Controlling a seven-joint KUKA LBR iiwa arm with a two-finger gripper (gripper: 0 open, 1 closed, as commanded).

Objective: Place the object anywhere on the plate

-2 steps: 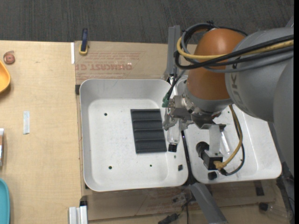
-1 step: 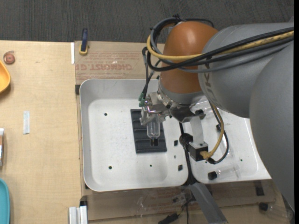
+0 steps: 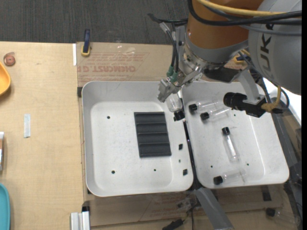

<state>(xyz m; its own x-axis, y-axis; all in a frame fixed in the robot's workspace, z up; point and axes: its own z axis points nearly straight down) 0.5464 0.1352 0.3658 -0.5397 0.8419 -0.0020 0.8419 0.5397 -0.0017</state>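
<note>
A black ribbed plate (image 3: 152,134) lies flat in the middle of the left bin (image 3: 96,143). The gripper (image 3: 169,91) hangs over the back of the divide between the two bins, just beyond the plate's far right corner. Directly under it shows a clear tube with a black cap (image 3: 177,110); whether the tube is held or lies on the bin rim I cannot tell. In the right bin (image 3: 268,162) lie more clear tubes with black caps: one (image 3: 211,111) at the back, one (image 3: 230,141) in the middle and one (image 3: 230,177) near the front.
Small black bits (image 3: 181,147) lie by the left bin's right wall. A black cable plug (image 3: 240,102) juts over the right bin's back. On the wooden bench to the left sit an orange bowl (image 3: 3,83) and a small white strip (image 3: 27,126). A blue clamp (image 3: 86,42) holds the cardboard.
</note>
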